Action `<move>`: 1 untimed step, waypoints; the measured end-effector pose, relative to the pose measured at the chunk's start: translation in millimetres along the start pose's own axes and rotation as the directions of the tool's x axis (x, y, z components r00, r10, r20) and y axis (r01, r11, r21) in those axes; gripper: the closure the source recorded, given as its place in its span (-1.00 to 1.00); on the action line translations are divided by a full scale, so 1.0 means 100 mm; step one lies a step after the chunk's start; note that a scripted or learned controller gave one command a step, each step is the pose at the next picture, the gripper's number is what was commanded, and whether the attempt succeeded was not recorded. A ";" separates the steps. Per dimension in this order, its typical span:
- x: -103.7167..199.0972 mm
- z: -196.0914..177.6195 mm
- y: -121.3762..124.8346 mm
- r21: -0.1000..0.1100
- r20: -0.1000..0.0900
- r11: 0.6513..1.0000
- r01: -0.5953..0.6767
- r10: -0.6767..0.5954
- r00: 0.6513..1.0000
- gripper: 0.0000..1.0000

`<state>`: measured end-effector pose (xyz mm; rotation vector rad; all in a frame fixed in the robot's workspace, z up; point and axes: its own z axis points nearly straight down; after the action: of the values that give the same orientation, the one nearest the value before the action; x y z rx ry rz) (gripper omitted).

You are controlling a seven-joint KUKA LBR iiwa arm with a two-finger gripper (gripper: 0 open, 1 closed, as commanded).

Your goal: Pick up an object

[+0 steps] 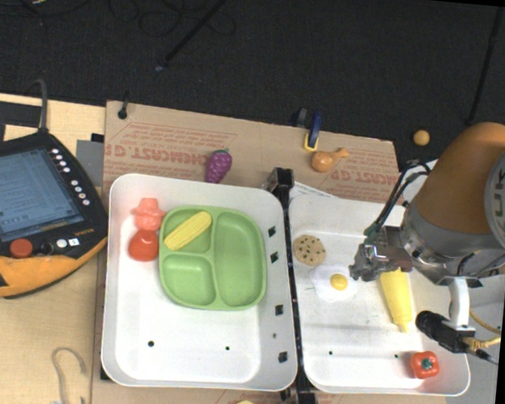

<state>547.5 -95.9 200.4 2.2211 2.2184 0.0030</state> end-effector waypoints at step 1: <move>-0.01 -0.29 0.00 0.003 -0.001 1.000 0.000 0.000 1.000 1.00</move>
<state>547.8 -97.1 228.9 2.2227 2.2200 0.0010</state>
